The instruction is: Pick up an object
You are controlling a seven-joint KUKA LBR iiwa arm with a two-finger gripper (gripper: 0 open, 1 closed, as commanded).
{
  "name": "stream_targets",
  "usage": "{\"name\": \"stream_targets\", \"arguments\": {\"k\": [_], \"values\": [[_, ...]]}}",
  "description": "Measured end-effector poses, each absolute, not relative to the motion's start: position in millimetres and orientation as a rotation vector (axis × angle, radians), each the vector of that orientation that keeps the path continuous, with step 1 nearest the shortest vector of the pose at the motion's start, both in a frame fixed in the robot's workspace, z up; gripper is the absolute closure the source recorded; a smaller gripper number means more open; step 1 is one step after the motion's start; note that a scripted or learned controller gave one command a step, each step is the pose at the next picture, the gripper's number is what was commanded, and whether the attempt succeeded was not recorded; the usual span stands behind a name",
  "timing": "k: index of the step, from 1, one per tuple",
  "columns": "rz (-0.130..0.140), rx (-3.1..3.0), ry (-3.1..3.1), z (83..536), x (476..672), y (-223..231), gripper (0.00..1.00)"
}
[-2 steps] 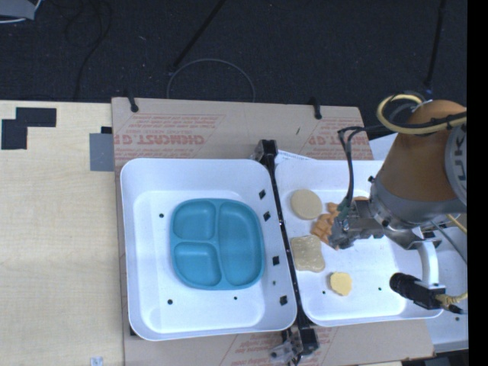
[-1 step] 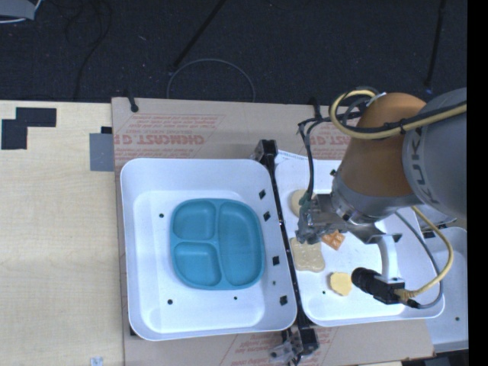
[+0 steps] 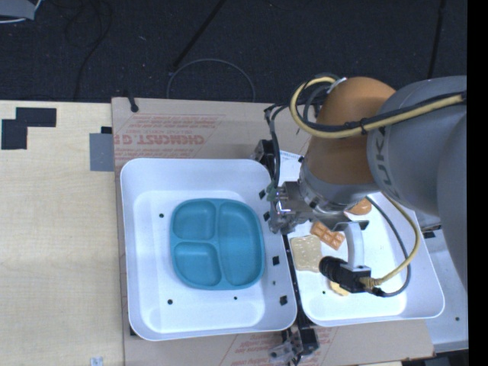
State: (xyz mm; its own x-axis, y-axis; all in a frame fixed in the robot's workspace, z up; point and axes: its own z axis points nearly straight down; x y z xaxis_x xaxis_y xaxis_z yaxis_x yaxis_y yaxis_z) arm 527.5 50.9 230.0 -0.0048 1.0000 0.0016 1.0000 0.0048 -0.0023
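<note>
Nearest the camera, the front rims of the two white bins meet over a brown cardboard sheet printed with red lettering, which lies on the pale wooden bench. The left bin holds a teal plate with three compartments, lying flat and about central on the bin floor, clear of all four walls. In the right bin, close to the wall it shares with its neighbour, a tan slice lies flat. Just behind it, touching or nearly so, is an orange waffle-patterned piece. Farther back, a small orange thing peeks out from under the wrist, too hidden to identify. The gripper sits low at the left side of the right bin, right against the dividing walls and beside the far right corner of the teal plate. It is seen from above and mostly covered by the wrist, so whether it is open or closed cannot be told, and nothing can be seen in its hold. Above it rises the arm, grey, with its orange band bulging over the back of the right bin and reaching in from the right. Beyond the bench, the dark floor carries a few thin cables.
</note>
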Motion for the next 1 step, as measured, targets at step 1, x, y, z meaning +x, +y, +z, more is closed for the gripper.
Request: {"name": "stream_targets", "arguments": {"k": [1], "values": [[0.001,-2.213,-2.225,236.1,539.2,107.3,1.0]]}}
